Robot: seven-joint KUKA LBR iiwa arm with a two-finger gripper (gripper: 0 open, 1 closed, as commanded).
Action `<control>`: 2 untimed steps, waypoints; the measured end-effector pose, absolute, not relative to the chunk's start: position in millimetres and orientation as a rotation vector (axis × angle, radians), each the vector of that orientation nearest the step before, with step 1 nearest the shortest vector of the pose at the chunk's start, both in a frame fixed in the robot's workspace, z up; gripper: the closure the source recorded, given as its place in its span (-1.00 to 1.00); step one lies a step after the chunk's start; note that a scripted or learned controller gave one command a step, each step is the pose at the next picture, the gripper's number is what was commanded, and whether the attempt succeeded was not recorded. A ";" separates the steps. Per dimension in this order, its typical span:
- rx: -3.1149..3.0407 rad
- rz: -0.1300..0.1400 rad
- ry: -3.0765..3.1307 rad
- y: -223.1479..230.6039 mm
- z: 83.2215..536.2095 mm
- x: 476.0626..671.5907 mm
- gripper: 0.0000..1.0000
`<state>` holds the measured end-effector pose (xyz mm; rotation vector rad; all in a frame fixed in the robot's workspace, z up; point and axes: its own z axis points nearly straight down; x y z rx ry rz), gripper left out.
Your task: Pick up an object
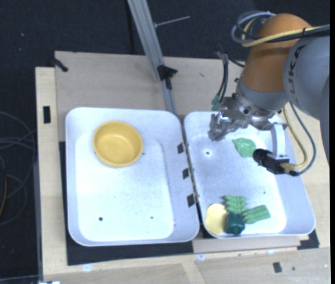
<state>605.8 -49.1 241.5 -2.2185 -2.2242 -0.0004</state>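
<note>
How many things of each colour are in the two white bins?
Yellow: 2, the bowl and a round piece.
Green: 3, a pale piece, a ridged piece and a long piece.
Dark teal: 1, a small block.
Total: 6.

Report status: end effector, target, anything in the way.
End effector over right bin, far-left corner. Green piece lies beside it, apart. Yellow bowl in left bin, out of the way.

Overhead camera looks slantwise down at the bench [108, 81].
</note>
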 end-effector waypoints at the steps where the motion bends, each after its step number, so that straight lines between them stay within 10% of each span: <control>1: -2.218 -0.003 -2.225 -3.8 244.9 592.1 1.00; 2: -2.217 -0.002 -2.225 50.7 251.2 593.7 1.00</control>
